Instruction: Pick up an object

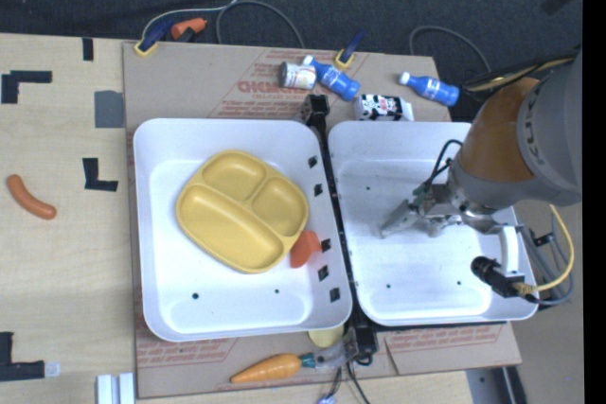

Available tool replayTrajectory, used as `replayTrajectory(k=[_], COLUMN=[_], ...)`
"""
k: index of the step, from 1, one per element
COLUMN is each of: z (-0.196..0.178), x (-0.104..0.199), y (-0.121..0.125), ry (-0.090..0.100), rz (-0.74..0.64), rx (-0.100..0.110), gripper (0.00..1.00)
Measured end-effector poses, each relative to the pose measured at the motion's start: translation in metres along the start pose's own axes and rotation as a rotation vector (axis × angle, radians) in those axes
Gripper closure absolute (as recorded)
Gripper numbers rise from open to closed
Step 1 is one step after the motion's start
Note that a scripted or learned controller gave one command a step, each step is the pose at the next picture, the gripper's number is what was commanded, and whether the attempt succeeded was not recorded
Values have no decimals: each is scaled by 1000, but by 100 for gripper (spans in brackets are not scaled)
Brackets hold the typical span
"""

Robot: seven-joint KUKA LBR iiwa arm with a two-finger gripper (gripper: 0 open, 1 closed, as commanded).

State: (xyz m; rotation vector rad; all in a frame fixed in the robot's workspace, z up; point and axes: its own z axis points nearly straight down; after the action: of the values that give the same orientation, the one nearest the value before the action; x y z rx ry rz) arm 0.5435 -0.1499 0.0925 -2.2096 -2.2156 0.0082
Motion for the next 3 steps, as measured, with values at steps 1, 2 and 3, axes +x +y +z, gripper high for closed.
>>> replayTrajectory(k=[1, 2, 3], z=[-83, -35, 5], x=[-54, -12, 46], y=[59, -52, -9], ry=[-11, 0, -4], rz=[2, 4, -4], rx=[-22, 0, -10], gripper=[0, 0, 0])
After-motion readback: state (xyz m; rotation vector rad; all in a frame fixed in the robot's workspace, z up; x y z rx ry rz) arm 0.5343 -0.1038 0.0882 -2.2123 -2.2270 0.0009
